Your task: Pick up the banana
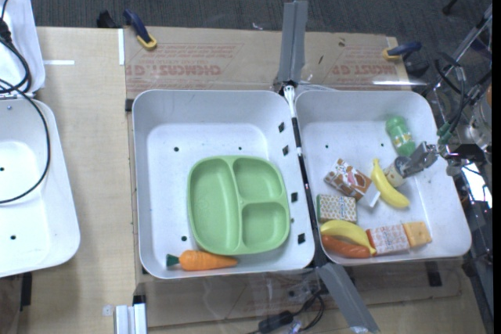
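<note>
The gripper [405,166] reaches in from the right over the right bin [445,192], its tip low and just at the upper end of a banana [389,185]. Whether its fingers are spread or closed I cannot tell; they are small and blurred here, and nothing can be seen between them. The tip looks to be touching or just beside the banana's top end (the overlap makes it hard to say which).

That banana lies in the middle of the right bin, tilted from upper left to lower right. Just left of it sits a small brown and white carton [348,179], and below that a pale box with a green pattern [337,208]. Above the gripper, near the bin's back right corner, lies a green bottle [400,134].

Along the bin's front edge there is a second yellow banana-shaped piece [347,231] resting against a red-orange one [347,247], with a printed orange and white box [398,237] just to their right.

The left bin [153,192] holds a green divided plate [239,204] with three compartments, and a carrot [203,261] lies at the front, just beside the plate's lower edge.

Both bins rest on a wooden bench [78,74] with blue clamps [139,27] at its far edge.
</note>
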You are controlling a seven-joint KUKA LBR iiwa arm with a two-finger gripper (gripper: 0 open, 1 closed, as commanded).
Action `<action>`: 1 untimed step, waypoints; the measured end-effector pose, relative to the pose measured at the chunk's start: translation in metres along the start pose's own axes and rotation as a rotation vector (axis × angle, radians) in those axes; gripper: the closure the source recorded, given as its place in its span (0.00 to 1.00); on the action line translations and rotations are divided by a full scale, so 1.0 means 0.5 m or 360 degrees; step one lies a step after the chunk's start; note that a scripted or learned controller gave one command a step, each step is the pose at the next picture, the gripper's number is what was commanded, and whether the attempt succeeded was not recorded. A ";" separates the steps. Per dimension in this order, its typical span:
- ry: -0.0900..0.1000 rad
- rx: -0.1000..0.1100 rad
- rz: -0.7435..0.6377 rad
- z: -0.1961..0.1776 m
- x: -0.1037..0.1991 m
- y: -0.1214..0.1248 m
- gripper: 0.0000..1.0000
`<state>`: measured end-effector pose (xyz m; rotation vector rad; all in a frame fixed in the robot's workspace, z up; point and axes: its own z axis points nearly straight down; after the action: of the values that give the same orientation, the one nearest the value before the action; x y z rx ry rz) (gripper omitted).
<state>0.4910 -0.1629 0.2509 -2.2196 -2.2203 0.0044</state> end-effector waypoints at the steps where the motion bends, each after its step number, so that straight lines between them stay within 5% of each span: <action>1: 0.0001 0.0002 -0.0076 0.224 0.081 0.080 0.00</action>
<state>0.5305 -0.1223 0.1386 -2.1653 -2.2714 0.0045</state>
